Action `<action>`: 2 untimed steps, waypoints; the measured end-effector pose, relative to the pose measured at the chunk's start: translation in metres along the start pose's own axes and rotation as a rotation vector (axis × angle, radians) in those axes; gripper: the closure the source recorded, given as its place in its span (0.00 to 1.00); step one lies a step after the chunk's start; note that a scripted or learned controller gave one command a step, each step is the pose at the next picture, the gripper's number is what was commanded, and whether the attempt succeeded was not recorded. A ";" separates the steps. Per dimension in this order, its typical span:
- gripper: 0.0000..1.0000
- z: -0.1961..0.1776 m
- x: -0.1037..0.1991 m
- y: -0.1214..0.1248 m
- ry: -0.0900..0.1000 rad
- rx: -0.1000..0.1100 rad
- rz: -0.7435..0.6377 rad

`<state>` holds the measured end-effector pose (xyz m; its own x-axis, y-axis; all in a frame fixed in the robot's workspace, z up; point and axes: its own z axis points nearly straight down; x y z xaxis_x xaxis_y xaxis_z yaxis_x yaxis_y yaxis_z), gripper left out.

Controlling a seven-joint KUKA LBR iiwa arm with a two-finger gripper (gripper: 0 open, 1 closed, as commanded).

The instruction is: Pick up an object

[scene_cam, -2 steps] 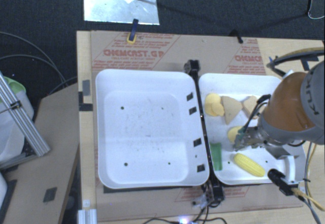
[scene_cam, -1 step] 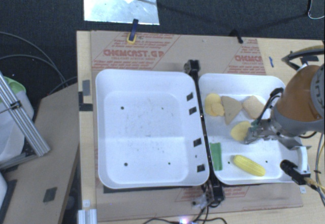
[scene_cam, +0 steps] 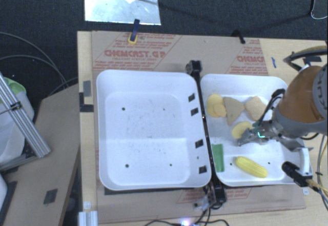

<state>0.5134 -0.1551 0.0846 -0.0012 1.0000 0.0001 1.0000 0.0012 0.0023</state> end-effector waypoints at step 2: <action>0.00 0.000 -0.041 0.062 -0.002 0.001 0.003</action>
<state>0.5752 -0.1965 0.0848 0.0021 1.0000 -0.0024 1.0000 -0.0021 0.0014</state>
